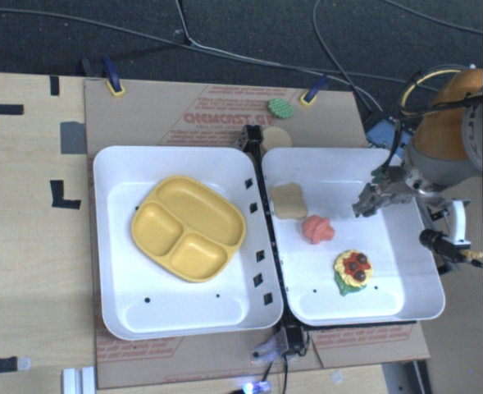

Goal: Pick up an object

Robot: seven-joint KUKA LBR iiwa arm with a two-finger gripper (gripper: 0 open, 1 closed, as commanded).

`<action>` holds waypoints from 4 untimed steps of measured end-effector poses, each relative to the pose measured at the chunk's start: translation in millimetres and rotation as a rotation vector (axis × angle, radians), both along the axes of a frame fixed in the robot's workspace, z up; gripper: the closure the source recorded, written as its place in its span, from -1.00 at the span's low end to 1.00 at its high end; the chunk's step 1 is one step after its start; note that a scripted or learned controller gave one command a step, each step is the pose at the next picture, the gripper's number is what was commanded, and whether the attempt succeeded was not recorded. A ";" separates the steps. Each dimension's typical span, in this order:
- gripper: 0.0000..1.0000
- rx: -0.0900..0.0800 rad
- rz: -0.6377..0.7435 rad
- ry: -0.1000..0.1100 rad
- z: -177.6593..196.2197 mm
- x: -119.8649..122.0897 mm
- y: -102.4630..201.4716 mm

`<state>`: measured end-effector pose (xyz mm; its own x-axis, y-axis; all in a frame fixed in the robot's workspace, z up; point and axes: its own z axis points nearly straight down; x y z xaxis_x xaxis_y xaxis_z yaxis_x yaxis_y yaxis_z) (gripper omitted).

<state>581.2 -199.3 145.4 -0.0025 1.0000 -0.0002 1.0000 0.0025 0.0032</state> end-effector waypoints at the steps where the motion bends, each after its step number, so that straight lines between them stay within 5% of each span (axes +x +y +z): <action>1: 1.00 -0.001 0.000 -0.002 63.4 3.4 1.4; 2: 1.00 0.000 -0.001 0.002 75.4 4.0 1.9; 4: 1.00 0.002 0.004 0.005 91.7 -3.0 115.6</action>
